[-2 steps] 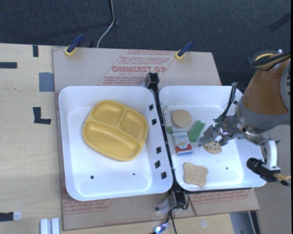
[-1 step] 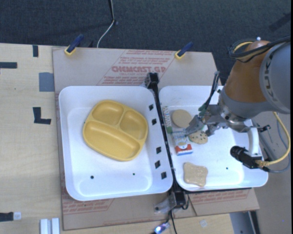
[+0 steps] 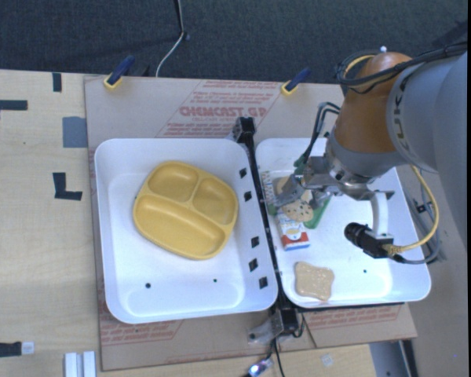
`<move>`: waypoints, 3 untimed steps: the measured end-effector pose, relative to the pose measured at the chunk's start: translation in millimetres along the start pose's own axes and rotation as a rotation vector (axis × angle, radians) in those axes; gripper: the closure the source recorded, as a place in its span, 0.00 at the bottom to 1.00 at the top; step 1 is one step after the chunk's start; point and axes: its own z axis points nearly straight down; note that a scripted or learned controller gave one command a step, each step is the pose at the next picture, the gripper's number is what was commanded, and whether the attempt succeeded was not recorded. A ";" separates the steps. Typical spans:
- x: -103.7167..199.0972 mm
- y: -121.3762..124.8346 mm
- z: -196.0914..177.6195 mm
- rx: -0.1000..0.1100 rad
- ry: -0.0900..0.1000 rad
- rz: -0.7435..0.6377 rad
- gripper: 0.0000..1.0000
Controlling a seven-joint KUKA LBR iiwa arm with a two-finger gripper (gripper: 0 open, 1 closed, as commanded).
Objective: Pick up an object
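In the camera view, two shallow white bins sit side by side on a brown board on the table [image 3: 31,234]. The left bin [image 3: 118,289] holds a yellow divided plate [image 3: 186,208], lying flat and turned a little, in the bin's upper half toward 12 o'clock, apart from the walls.

The right bin [image 3: 377,289] carries a small cluster of things against its left wall, at about 9 o'clock from the bin's middle. There is a crumpled clear wrapper [image 3: 272,188], a round speckled cookie-like piece [image 3: 297,210] lying on something green [image 3: 319,210], and just below them, toward 6 o'clock, a small red and white carton [image 3: 293,235]. Further toward 6 o'clock, near the bin's lower wall and apart from the carton, lies a tan toast-shaped piece [image 3: 314,280].

The grey arm with its orange band [image 3: 366,108] reaches in from 3 o'clock and hangs over the upper part of the right bin. The pincer [image 3: 308,185] is low over the cluster, right at the wrapper and the cookie-like piece; whether it is released, clenched or grasping anything I cannot tell, since the wrist hides that part. A black fitting with a yellow cable [image 3: 369,240] sits at 5 o'clock from the wrist, above the bin floor
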 end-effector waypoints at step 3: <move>127.9 80.8 -7.7 0.000 -0.001 0.000 1.00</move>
